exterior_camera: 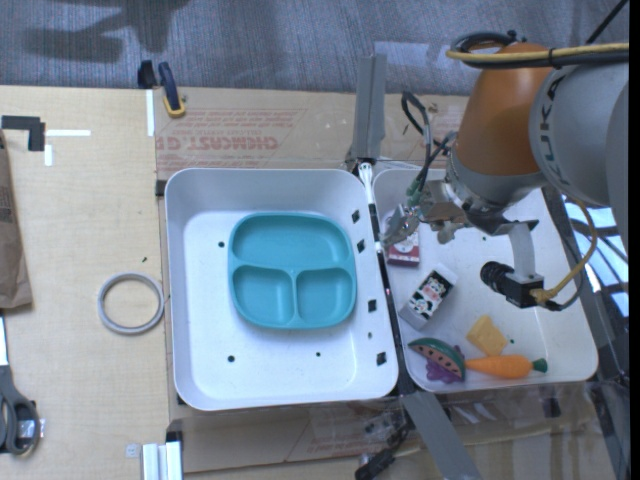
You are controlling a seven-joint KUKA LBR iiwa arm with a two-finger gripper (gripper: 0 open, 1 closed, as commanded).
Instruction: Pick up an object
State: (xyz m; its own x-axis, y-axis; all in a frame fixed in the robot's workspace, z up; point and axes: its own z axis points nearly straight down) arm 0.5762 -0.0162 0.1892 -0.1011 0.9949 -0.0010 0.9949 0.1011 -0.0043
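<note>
My gripper [402,224] hangs over the upper left part of the right bin [560,348], close to the wall between the two bins. Just below it in the view lies a small red and white box [404,255]. A cow-patterned milk carton [427,297] lies a little further toward the front. Along the front of that bin are a watermelon slice [434,350], purple grapes [446,370], a carrot [500,366] and a yellow cheese wedge [487,335]. The arm's orange band [505,108] covers the bin's back part.
The left bin [200,298] holds a teal divided plate [293,270]. On the bench to the left lie a grey tape ring [131,302], scissors [18,420] and a brown bag edge [12,238]. A black camera part [510,280] juts from the wrist over the right bin.
</note>
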